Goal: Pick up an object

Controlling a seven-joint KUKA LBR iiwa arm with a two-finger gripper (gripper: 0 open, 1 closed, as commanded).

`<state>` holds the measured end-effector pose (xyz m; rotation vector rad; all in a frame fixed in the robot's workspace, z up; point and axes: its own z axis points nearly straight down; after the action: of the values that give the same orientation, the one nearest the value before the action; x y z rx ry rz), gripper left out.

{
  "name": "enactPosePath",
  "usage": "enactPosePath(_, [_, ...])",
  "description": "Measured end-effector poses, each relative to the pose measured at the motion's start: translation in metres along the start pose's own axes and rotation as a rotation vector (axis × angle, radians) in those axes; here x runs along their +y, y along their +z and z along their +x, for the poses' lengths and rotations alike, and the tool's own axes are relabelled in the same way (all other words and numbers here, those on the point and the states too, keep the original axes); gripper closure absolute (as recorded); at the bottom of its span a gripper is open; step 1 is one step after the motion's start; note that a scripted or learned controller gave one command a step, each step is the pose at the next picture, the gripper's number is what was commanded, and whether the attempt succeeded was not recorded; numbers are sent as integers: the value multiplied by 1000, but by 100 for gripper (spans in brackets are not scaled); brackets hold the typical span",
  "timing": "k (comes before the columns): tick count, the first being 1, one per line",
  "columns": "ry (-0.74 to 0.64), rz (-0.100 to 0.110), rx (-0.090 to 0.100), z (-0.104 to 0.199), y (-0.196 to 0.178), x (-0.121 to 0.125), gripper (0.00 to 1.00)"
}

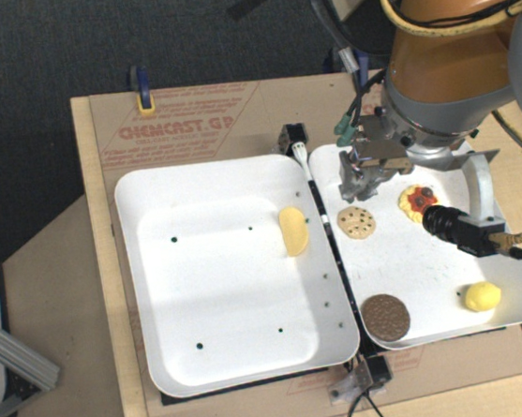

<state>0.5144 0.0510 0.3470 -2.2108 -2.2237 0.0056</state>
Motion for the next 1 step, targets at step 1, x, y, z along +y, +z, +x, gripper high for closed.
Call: enactPosePath(1, [9,0,-3,-33,55,17,100])
